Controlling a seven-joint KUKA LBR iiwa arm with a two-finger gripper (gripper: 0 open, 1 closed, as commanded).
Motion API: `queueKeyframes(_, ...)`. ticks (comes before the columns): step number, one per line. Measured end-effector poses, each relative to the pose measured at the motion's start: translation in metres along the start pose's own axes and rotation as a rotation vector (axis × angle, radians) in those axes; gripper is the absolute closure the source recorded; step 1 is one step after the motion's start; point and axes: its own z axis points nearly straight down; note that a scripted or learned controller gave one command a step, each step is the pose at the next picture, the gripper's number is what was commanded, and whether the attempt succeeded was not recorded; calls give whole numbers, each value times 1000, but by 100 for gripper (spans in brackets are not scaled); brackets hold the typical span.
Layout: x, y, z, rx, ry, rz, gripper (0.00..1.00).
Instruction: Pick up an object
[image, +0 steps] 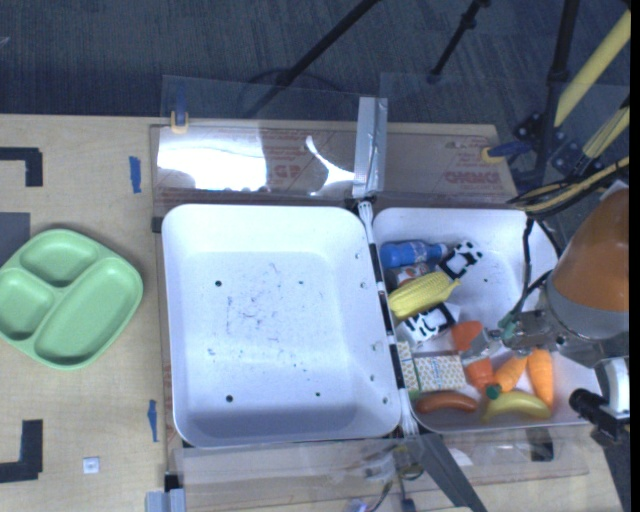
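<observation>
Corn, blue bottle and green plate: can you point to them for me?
Corn (423, 293): camera view, middle of the yellow cob.
Blue bottle (412, 253): camera view, middle of its body.
Green plate (125, 290): camera view, its right rim.

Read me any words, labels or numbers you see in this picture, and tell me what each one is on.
None can be read for certain.
Red print on the cardboard behind the bins: too blurred to read.
Label on the blue bottle in the right bin: too small to read.
Speckled packet near the bin's front: no legible text.
</observation>
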Motion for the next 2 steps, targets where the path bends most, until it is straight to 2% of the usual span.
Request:
queueKeyframes(1, -11, 45, 42, -9, -4, -47, 0)
queueKeyframes(2, -11, 47, 32, -13, -6, -47, 100)
